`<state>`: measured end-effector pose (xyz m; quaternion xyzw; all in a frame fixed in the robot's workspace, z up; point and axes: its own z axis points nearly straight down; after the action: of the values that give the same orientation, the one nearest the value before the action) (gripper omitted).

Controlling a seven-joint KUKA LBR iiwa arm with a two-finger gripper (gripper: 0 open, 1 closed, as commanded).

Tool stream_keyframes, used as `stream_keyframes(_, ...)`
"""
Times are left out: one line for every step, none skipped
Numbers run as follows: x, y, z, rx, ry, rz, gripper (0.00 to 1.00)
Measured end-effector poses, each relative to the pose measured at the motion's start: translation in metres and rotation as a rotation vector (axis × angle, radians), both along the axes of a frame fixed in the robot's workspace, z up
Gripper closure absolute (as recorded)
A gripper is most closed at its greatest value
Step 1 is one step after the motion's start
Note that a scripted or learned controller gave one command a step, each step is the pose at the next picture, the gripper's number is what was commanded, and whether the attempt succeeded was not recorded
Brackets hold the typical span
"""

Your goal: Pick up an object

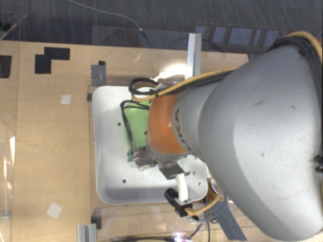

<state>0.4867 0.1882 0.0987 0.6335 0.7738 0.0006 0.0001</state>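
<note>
One hand [144, 159] hangs low inside the white bin [108, 150], under the arm's orange band [162, 126], and little of it shows beyond a grey metal block just above the bin's floor. The wrist bulks over it, so I cannot tell whether it is open or closed, and nothing can be seen gripped in it. It looks to be set nearly straight down, which suits a grasp from above on something lying flat in a shallow bin. The likely target is the flat green object [135, 122], the one loose item visible in the bin. It lies toward the bin's middle, running from the far wall down toward the centre, and part of it is hidden under the orange band. Its near end sits just beside the grey block, perhaps touching it, though the shadow there makes contact impossible to judge. A black cable [126, 120] trails across the green object's left side and loops up at the bin's far rim; it appears to belong to the arm's harness rather than to the bin's contents. The bin's left half and near-left corner are bare white floor. Around the bin, the pale wooden worktop [45, 150] carries black angular marks [50, 58] well beyond the bin's far-left corner.
</note>
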Motion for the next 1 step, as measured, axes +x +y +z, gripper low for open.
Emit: stream_keyframes(0.0045,0.0103,-0.0061,0.0,-0.011,0.466,1.0)
